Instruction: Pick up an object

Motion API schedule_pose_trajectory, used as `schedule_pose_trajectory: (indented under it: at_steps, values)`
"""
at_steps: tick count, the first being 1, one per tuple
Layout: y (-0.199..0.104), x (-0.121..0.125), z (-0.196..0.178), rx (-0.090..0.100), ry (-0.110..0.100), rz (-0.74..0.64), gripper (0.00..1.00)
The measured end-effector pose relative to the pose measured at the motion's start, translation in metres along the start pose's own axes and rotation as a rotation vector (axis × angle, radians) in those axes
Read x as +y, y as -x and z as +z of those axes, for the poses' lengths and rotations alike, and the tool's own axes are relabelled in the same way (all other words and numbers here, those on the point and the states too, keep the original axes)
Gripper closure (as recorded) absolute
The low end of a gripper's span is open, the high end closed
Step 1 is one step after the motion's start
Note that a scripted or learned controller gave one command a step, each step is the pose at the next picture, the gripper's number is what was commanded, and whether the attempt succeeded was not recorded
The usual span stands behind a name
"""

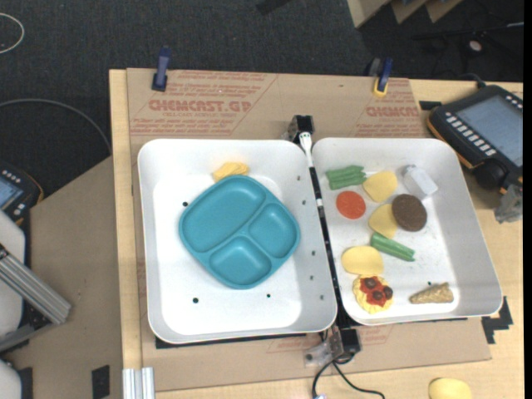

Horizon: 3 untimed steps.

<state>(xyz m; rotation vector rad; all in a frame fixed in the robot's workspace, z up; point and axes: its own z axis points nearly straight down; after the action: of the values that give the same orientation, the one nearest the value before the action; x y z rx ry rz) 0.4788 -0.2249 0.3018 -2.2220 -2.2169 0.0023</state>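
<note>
Blue clamps (161, 69), black pendant (482, 131)

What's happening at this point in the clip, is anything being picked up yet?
Nothing is being handled at this moment. The left bin holds a teal divided plate with a yellow piece lying beside its far edge. The right bin holds a scatter of toy food, including a red disc, a brown round piece, two green pieces and a small pizza. All of it lies loose in the bins, so the pick has not started.
</note>
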Motion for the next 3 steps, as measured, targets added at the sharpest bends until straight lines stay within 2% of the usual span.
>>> schedule_pose_trajectory:
  at_steps: [1, 2, 3]
  values:
    - [-0.050, 0.033, -0.105, -0.005, 0.018, -0.010, 1.00]
    - [-0.006, 0.053, -0.042, -0.001, 0.001, 0.000, 1.00]
    - [-0.045, -0.002, -0.052, 0.002, 0.000, -0.004, 1.00]
